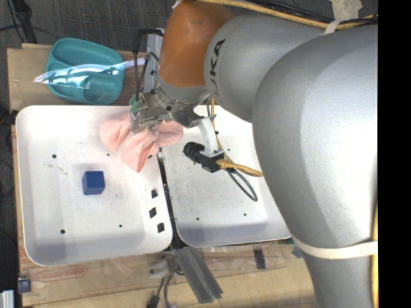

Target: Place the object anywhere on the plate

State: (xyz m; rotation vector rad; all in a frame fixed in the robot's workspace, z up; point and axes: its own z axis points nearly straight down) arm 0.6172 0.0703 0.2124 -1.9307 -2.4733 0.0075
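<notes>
The grey arm [308,127] fills the right of the frame, reaching toward upper centre; its orange band [189,40] sits above the wrist, gripper [144,115] pointing down left of centre.

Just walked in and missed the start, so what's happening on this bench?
The grey KUKA arm reaches in over the two white bins. Its end effector sits at a crumpled pink cloth near the left bin's upper right; a grip cannot be confirmed. A blue cube lies apart in the left bin. A teal container sits beyond the bins.
</notes>
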